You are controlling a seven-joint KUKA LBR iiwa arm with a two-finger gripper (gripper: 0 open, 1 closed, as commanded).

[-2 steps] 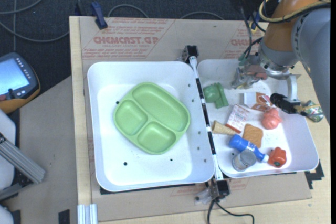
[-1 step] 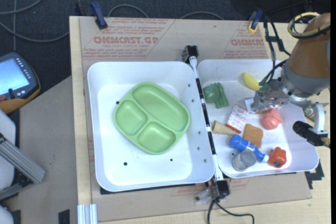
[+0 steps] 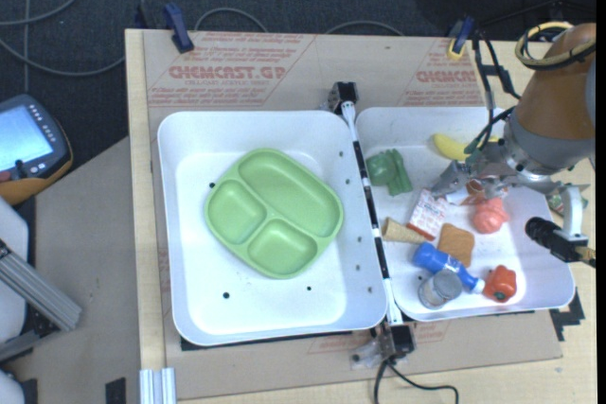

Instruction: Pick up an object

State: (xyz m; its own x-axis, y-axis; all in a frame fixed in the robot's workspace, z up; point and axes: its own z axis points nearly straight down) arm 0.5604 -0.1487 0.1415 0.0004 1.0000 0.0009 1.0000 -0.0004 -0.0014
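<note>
One hand (image 3: 471, 182) hovers over the right bin (image 3: 540, 298), just left of the pink object (image 3: 490, 218), its grip state indiscernible; the green tray (image 3: 273, 213) lies left.

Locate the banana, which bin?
The banana lies in the right bin, near its far wall, right of the green toy and just left of the tool.
</note>
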